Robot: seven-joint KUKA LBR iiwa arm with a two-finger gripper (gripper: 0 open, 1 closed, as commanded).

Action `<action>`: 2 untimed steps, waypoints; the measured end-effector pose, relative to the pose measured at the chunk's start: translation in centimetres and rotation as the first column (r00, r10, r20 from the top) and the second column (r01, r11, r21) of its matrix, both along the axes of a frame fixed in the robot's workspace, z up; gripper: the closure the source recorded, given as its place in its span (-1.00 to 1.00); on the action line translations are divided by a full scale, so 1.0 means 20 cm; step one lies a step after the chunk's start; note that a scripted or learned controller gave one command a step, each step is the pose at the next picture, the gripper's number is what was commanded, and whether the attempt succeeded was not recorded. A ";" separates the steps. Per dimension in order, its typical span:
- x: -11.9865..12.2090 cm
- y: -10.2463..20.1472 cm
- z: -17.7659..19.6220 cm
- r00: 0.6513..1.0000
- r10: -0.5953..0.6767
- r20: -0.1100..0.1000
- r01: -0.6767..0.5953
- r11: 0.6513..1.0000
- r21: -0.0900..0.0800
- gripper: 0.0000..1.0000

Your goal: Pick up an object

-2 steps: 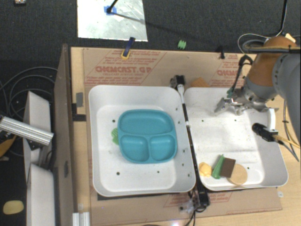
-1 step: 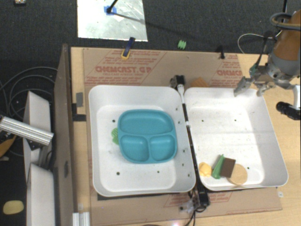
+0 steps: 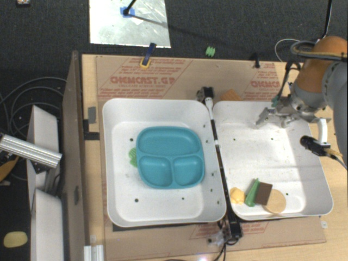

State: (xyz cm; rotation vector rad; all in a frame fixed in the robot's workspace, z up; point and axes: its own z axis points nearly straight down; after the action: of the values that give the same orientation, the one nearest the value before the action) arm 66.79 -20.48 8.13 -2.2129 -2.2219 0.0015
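Note:
In the right bin point(image 3: 304, 145), a cluster of small objects lies at the front: a yellow piece point(image 3: 236, 195), a green stick point(image 3: 252, 193), a brown block point(image 3: 263, 193) and a tan round disc point(image 3: 275, 202). They touch or overlap one another. My gripper point(image 3: 276, 118) hangs over the back of the right bin, far from the cluster. Its fingers stand open with nothing between them.
The left bin point(image 3: 117, 145) holds a blue divided plate point(image 3: 169, 156) with a small green piece point(image 3: 132, 156) poking out at its left edge. A black divider runs between the bins. A black part of the arm point(image 3: 314, 144) overhangs the right bin's right side.

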 end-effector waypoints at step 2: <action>0.01 0.00 0.07 1.000 0.003 0.009 -0.003 1.000 -0.005 -1.00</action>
State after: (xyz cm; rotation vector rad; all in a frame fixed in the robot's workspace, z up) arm 67.03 -20.57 9.62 -2.2167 -2.2325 -0.0034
